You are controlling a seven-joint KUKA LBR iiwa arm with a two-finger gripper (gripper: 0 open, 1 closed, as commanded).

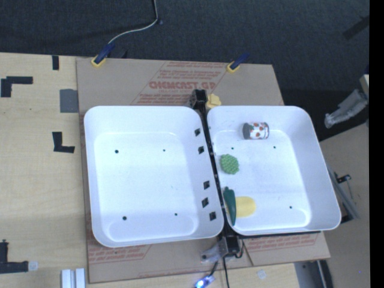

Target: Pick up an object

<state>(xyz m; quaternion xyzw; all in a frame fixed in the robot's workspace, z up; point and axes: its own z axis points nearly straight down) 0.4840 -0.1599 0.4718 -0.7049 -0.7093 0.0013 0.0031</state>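
Lowest in the frame, a yellow piece (246,207) is lying in the right bin (282,176), touching a dark green strip (228,204) that is pressing against the wall shared with the left bin (144,179). Just above them a green ball (229,164) is sitting close to that same wall. Further up, a little can (256,131) with red spots is lying on its side, well apart from the rest. Both bins are resting on a cardboard sheet (180,83) on the tabletop (36,179).

The risk is looking greatest at the wall: a grab for the yellow piece or the strip is likely catching the bin edge, or taking two things at once, and the ball or can may be rolling away from a glancing touch. The can, standing clear, is seeming the safer target.

At the right edge of the frame, the arm's grey end (345,110) is hanging outside the bin, touching nothing, and whether it is clenched or released I cannot tell
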